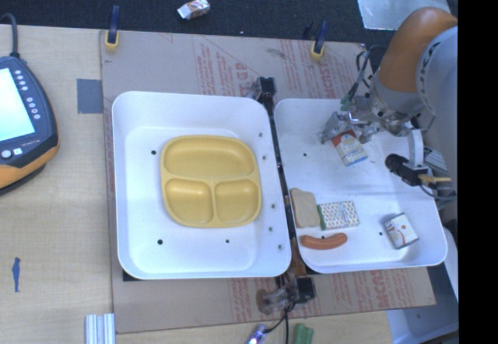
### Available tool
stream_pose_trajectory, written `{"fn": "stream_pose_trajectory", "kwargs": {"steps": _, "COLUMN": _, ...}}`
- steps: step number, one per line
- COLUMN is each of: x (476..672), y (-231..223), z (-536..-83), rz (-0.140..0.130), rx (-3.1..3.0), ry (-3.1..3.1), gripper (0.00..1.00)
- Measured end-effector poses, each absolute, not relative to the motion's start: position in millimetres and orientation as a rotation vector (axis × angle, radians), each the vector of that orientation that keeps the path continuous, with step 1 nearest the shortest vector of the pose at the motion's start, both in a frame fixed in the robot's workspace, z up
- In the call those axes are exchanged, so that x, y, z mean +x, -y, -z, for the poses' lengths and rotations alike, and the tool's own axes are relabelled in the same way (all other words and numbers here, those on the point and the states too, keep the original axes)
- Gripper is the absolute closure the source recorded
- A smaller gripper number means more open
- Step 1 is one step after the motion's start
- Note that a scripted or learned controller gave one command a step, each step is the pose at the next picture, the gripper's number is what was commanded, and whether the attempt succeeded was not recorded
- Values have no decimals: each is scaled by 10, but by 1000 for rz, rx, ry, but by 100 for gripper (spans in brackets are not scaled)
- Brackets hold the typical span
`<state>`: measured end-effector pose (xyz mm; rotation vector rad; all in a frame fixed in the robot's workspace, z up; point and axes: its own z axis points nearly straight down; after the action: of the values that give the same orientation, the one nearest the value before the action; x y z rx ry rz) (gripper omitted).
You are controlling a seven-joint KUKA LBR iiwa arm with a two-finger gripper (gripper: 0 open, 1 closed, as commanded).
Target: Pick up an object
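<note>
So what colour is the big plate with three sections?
Yellow; the plate shows best in the camera view.

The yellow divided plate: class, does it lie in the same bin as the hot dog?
No. The yellow divided plate lies in the left bin, the hot dog in the right bin.

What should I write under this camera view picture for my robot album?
Robot gripper over a small carton in the right bin; yellow tray in the left bin.
</note>
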<state>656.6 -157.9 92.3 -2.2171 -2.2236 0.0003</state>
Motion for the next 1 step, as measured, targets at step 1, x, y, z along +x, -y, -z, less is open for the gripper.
{"fn": "stream_pose_trajectory", "kwargs": {"steps": 1, "x": 6461, "y": 1169, "z": -1227, "rz": -2, "rx": -2215, "ry": 2224, "gripper": 0}}
